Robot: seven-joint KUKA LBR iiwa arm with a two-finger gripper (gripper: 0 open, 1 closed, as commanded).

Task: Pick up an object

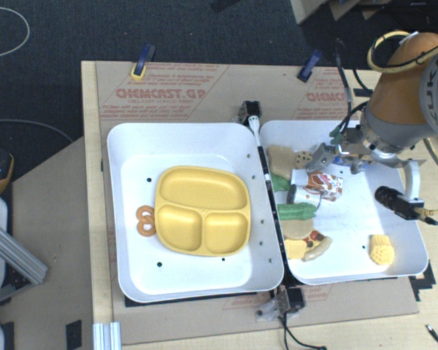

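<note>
Camera view shows the end effector (334, 159) just above the red-and-white packet (325, 184) in the right bin (409, 257); whether it is open or closed, I cannot tell.

A brown board (204, 86) printed with red lettering covers the bench, held at its far edge by 2 clamps: a yellow-and-blue one (141, 63) toward the left and a blue one (309, 65) toward the right. On it sit 2 shallow white bins side by side, the left bin (124, 195) and the right bin (409, 257), their inner rims touching along a dark strip. A black fitting (250, 111) stands at the far end of that seam, and another (288, 301) at the near end (with wires trailing off it). Dark carpet (58, 20) lies beyond the board, crossed by a thin pale cable (22, 13).
</note>
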